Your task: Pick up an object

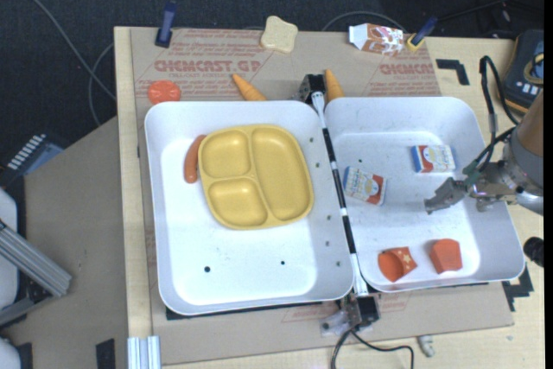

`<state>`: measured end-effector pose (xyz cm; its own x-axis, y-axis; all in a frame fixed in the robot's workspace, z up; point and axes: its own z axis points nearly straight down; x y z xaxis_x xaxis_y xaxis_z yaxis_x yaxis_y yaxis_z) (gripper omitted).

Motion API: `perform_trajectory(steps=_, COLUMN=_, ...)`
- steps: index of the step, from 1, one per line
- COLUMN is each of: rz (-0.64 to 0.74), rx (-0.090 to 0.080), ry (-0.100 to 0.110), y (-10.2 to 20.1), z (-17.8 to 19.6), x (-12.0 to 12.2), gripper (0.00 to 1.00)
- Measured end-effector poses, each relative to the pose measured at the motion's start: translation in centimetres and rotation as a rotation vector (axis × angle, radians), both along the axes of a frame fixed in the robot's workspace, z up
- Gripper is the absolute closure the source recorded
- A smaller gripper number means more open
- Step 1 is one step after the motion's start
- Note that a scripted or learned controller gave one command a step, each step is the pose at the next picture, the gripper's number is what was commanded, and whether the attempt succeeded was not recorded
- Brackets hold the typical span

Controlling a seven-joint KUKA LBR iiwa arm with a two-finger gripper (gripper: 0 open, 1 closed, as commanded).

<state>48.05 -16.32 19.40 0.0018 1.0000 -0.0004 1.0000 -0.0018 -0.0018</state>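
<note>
Left bin (173, 264): holds a divided plate (256, 175), with a sausage (191, 161) just beside the plate's left edge.
Right bin (406, 121): two small cartons, one (364, 185) left of centre, one (431, 158) further right and back; two blocks (397, 264) (446, 256) side by side at the front.
Pincer (439, 199): over the right bin's right side, between carton and blocks.
Desk (138, 186) behind bins: bread slice (278, 34), carrot (248, 88).

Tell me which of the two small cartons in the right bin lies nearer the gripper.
The blue-and-white carton toward the right bin's far side: it lies just up-left of the gripper. The other carton sits further left, near the divider.
</note>
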Motion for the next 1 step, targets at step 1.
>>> perform_trajectory(steps=1, rz=0.0, rx=0.0, ry=0.0, y=-5.32, z=-8.84, x=-0.23, gripper=0.0)
